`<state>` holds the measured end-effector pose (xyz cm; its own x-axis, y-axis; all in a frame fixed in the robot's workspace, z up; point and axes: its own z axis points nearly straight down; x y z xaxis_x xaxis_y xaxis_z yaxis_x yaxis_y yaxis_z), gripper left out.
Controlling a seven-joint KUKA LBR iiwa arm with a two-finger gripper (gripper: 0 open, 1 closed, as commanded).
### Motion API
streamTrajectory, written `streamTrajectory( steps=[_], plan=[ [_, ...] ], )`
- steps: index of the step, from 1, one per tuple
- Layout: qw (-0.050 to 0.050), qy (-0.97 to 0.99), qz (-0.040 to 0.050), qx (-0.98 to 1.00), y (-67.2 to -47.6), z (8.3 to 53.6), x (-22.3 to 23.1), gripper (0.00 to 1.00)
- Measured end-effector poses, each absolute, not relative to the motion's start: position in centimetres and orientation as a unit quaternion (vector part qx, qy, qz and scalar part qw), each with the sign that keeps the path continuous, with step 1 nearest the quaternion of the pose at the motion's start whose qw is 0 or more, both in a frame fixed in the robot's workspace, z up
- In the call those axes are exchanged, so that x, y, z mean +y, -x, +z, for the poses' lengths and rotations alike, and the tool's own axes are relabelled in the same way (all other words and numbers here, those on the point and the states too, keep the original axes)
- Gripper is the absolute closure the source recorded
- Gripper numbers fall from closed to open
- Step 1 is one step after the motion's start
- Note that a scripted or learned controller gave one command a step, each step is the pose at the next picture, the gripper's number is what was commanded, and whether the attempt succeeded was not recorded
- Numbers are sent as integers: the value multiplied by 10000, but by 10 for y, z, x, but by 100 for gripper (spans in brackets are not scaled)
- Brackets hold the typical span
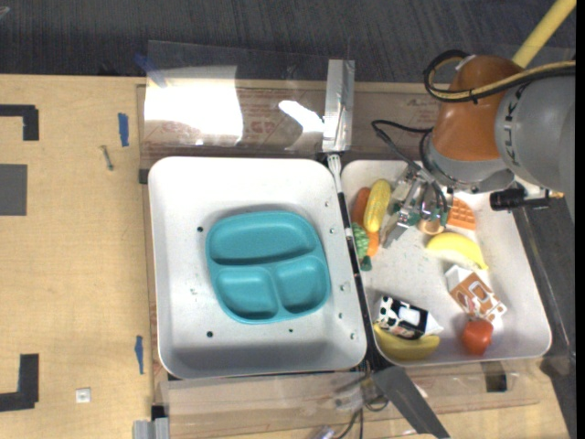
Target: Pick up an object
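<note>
Camera view: jaws (409,210) low in right bin (530,273), spread state indeterminate, poised beside yellow toy (377,205) and orange waffle (460,216) at bin's upper left; centre over one item, descend straight, close only once item sits between, avoid neighbouring banana (457,247).

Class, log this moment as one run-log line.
claw: over right bin, beside corn | tray: left bin | pick: not yet
</note>
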<state>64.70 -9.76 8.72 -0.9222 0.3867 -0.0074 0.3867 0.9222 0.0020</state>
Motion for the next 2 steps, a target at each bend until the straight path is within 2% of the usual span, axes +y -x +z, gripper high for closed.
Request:
streamTrajectory(
  steps=[1,2],
  plan=[
    [61,-1956,-1,9807,-649,99,-97,100],
    [61,-1942,25,9809,-623,189,3,100]
  ],
)
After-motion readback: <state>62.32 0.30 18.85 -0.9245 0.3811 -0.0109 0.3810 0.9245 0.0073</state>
